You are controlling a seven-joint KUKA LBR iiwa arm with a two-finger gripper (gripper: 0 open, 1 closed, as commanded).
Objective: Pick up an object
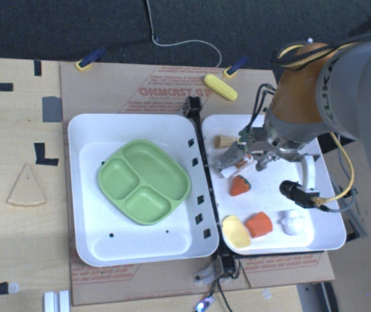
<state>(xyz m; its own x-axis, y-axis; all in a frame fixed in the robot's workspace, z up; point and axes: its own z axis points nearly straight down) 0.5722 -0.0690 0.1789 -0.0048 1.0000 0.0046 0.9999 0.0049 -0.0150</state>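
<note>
My gripper (243, 163) hangs low over the upper left part of the right bin (329, 239), on the grey arm with its orange band. Just below it lies a small red-orange strawberry-like piece (240, 186), touching or nearly touching the gripper's lower edge. A small tan piece (224, 141) lies just above and left of the gripper. Along the bin's front sit a yellow piece (236, 232), an orange-red block (259, 224) and a small white piece (293, 223). Nothing is visibly held.
The left bin (88, 239) holds a green divided plate (144, 181). A black divider (202, 174) runs between the bins. A yellow banana-like toy (220, 88) lies on the cardboard behind the bins. A black fitting with yellow cable (301, 194) hangs off the arm over the right bin.
</note>
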